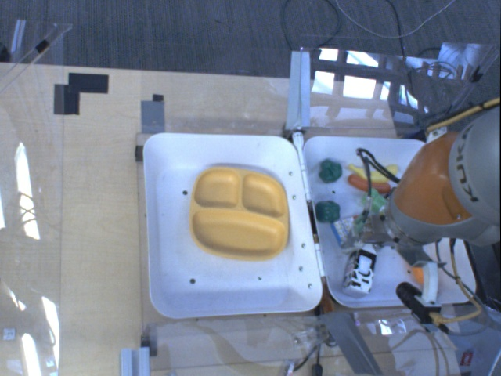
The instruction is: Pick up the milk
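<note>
Near the front edge of the right bin [337,288] we see the milk [360,272] lying just below the tool [374,237], whose grip we cannot tell, with little room beside the crowded toys [329,190].

A yellow three-compartment tray [239,212] lies in the left white bin [168,272], far left of the fingers; two green broccoli pieces [327,209], a carrot [365,183] and a banana [368,170] lie in the right white bin [333,288] nearer them.

Gripper [366,237] above milk [360,272], right bin [333,288]; yellow tray [239,212] left bin [168,288].
</note>
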You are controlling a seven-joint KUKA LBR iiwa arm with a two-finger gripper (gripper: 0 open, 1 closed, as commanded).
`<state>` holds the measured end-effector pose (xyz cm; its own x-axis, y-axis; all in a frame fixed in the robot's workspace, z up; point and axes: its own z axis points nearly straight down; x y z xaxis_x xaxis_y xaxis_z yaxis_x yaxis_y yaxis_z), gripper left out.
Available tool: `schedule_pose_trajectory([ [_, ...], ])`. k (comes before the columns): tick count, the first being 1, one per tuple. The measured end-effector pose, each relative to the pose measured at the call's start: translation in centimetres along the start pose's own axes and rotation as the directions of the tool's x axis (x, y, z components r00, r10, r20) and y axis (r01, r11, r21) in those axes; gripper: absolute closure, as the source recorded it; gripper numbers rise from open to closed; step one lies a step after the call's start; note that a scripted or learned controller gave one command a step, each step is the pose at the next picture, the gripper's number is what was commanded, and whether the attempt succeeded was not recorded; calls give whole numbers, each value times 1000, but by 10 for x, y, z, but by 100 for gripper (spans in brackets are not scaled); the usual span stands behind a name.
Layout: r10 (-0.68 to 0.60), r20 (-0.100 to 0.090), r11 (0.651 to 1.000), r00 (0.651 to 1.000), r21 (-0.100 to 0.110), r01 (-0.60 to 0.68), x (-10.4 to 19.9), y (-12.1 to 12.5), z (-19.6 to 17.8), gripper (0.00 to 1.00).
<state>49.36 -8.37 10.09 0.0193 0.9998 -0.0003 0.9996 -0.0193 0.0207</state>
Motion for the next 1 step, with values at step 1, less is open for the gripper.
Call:
schedule_pose_trajectory([
  [1,70,1,997,998,16,-70,66,9,-116,100],
])
